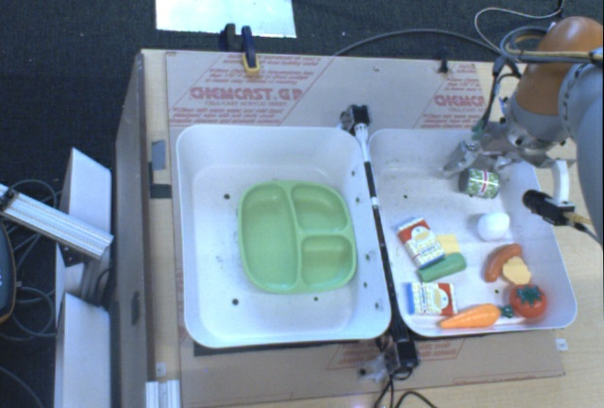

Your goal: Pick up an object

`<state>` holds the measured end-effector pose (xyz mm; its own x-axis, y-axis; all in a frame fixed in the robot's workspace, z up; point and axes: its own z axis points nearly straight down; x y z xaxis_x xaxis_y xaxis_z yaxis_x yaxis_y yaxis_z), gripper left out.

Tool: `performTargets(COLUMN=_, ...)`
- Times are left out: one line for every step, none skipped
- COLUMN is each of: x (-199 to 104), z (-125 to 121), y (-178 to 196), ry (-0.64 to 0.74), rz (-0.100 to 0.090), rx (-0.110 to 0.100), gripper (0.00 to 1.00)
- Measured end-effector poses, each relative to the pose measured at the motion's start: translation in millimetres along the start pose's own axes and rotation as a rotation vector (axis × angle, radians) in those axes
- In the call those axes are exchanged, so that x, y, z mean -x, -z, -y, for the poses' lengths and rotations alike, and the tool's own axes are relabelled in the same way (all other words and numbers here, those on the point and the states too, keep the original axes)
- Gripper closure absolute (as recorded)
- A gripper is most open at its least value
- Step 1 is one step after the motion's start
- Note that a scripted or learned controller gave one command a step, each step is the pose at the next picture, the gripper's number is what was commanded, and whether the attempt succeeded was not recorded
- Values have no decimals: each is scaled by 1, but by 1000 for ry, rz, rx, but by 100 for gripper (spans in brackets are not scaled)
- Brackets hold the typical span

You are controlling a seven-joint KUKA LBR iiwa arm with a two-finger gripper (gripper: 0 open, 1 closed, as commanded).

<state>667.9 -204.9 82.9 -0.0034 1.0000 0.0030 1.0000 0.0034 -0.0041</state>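
My gripper (484, 161) hangs over the back of the right bin (415, 156), under the grey wrist with its orange band. A small green, white and red can (482, 182) sits right at the gripper's tip, touching or nearly touching it. Whether the can rests on the bin floor or is lifted cannot be told. Nearer the front of the same bin lie a white egg (493, 226), a red and white carton (421, 242), a green cucumber piece (442, 267), a sausage (501, 261), a tomato (528, 300) and a carrot (470, 315).
The left bin (212, 208) holds a green divided plate (297, 236). A small printed box (431, 298) and a yellow wedge (447, 246) also lie in the right bin. A ridge (371, 208) separates the bins. Cables run behind the bench.
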Motion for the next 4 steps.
performTargets(x=1, z=-2, y=13, ry=4, rz=5, rx=8, gripper=100)
performTargets(x=1, z=-2, y=13, ry=4, rz=5, rx=8, gripper=0)
performTargets(x=-66, z=-2, y=2, ry=1, rz=3, rx=7, gripper=0)
performTargets(x=1, z=-1, y=89, ry=-1, rz=7, rx=10, gripper=0)
